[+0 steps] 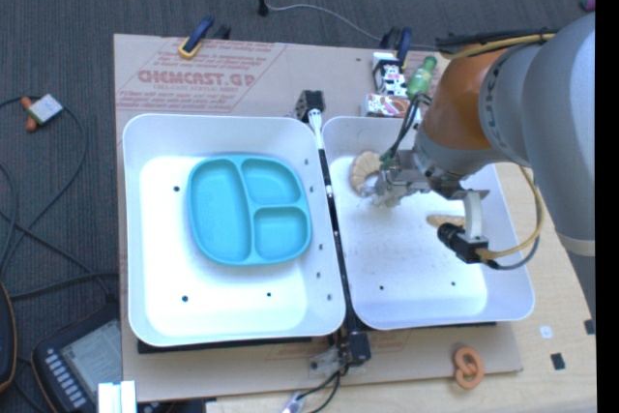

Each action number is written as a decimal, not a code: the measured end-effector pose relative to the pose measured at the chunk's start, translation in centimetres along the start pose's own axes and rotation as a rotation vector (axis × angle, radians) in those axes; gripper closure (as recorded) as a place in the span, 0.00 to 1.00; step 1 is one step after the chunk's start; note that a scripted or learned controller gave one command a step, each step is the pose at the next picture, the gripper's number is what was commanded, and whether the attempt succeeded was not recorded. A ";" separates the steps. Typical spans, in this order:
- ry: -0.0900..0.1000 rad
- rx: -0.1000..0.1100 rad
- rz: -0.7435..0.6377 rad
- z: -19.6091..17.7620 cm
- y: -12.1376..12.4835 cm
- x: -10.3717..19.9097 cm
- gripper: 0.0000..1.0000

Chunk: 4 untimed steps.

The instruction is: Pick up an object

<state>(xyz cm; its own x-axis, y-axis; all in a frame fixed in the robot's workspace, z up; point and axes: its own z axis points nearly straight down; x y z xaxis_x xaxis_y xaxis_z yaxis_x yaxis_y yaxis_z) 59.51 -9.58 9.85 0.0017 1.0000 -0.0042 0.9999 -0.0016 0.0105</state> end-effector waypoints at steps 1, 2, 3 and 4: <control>0.005 0.017 -0.004 -0.2 5.9 -1.5 1.00; 0.004 0.011 -0.001 -2.5 -1.5 0.0 1.00; 0.004 0.011 -0.003 0.2 3.4 -0.8 1.00; 0.002 -0.001 -0.002 0.9 0.2 -3.9 1.00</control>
